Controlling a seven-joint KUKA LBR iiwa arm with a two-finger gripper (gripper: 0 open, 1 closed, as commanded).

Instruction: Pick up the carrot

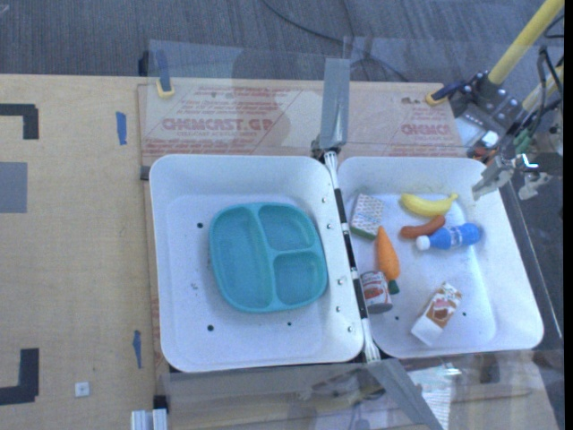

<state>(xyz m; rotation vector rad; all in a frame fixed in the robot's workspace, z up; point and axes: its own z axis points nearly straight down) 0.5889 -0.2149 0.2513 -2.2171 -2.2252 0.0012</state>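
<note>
Teal plate (268,258) left; banana (426,204), bottle (452,236) right.

Single fixed camera above the bench (72,240), looking down at a slant, far edge up top. Mid distance: both white bins (179,330) fully framed, side by side, grey floor (134,7) past the bench's far edge.

- Robotics lab, not a home.
- Left of the pincer (498,170): plywood worktop (72,240) marked with black and blue tape (121,127).
- Two white bins (170,186) clamped together.
- Cable (304,16) trailing over grey carpet.
</note>
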